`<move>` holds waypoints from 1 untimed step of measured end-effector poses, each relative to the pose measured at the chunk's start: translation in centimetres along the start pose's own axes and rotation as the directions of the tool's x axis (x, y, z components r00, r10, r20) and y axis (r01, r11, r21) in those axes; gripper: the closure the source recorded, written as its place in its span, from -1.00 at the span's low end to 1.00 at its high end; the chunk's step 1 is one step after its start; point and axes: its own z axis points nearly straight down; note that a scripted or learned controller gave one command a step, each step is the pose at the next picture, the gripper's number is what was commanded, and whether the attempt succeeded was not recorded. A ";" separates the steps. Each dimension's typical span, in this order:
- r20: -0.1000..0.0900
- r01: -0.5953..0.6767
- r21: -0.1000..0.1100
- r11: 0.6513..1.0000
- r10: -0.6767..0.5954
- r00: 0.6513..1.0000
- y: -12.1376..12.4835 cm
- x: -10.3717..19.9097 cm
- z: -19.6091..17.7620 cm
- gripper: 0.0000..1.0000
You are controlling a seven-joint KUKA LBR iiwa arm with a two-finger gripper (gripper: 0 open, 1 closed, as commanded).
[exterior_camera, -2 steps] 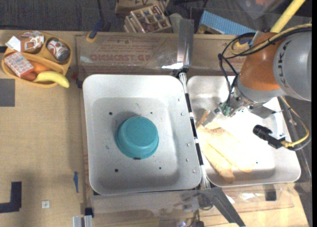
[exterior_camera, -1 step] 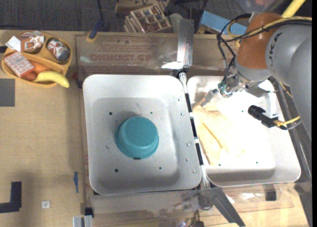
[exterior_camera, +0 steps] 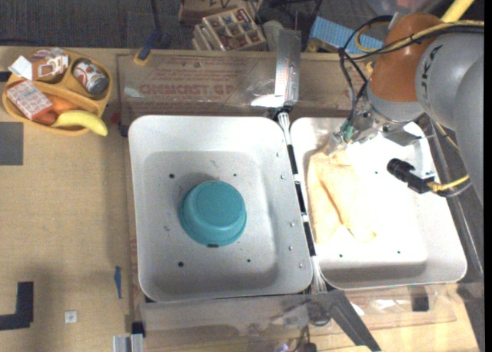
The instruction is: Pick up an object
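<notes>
My tool (exterior_camera: 347, 134) sits at the pale cloth's (exterior_camera: 338, 193) top corner in the right bin (exterior_camera: 442, 262) — grip state I cannot tell — pick underway, next a clean lift.

bright overhead light; right bin (exterior_camera: 442, 262) overexposed, slightly soft.

Teal bowl (exterior_camera: 214, 213): smooth matt plastic. Pale yellow cloth (exterior_camera: 338, 198): soft, limp fabric. Both white bins (exterior_camera: 154, 143): smooth, slightly glossy plastic. Table (exterior_camera: 61, 212): matt tan wood. Arm (exterior_camera: 453, 74): smooth grey casing.
</notes>
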 end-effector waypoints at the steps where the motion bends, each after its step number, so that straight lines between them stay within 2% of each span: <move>1: -0.008 0.090 0.011 0.996 -0.090 0.996 -5.9 -3.9 -2.2 1.00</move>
